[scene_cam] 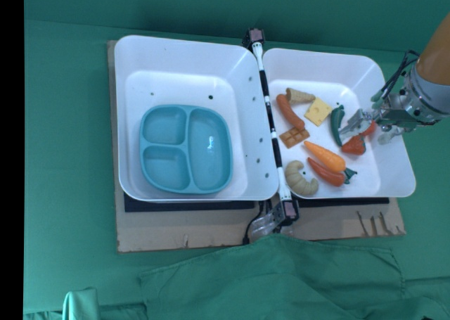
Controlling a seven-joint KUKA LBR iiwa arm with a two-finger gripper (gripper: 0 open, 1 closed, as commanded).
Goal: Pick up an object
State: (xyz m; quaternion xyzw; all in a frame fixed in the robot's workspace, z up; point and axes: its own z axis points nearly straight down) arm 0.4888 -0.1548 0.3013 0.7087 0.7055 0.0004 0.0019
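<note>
The right bin (394, 178) holds several toy foods. Among them are a red sausage (290, 111), a cone (300, 95), a yellow cheese wedge (318, 111), a green pepper (337, 125), a brown waffle (294, 136), an orange carrot (324, 155), a red chili (328, 172) and a beige croissant (301, 179). A red piece (354, 145) lies near the bin's right side. My gripper (358, 125) hangs low over that red piece, just right of the green pepper. Part of the red piece is hidden under the gripper.
The left bin (186, 58) holds a light blue divided plate (185, 148). A hinged strip (269, 125) with clamps runs between the bins. Both bins rest on cardboard (176, 238) on a green cloth, which is bunched up at the front (281, 276).
</note>
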